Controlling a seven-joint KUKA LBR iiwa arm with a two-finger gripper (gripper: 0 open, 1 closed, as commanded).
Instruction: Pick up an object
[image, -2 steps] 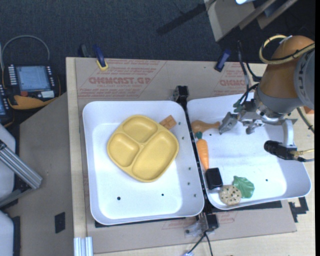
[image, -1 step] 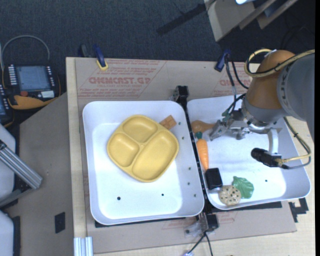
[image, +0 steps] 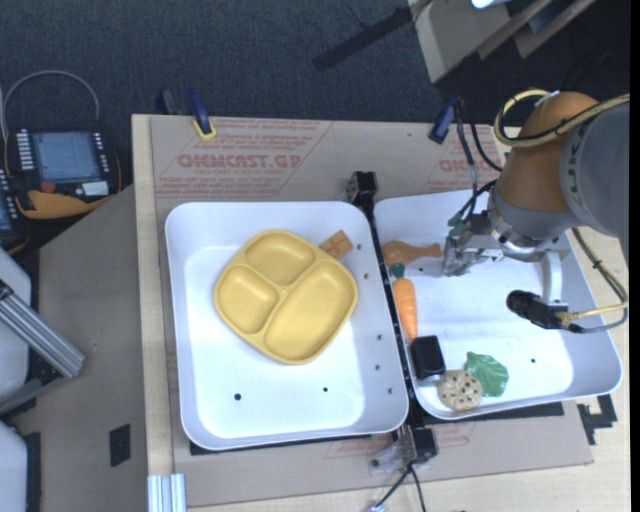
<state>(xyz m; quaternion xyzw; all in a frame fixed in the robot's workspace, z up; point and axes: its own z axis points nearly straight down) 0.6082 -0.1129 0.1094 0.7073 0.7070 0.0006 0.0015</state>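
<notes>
Hand (image: 458, 252) over right bin (image: 560, 370) (finger state cannot be told); carrot (image: 404, 306) nearby, likely light, stiff, best gripped across its middle.

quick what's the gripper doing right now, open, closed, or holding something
Gripper: over the right bin, next to the tan wooden piece; whether it is open or shut cannot be told, and no object shows held.

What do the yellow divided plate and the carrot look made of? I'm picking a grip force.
Yellow divided plate: probably moulded plastic; even colour, soft sheen, rounded compartment ridges. Carrot: likely a plastic toy; uniform smooth orange, though the view leaves this open.
</notes>
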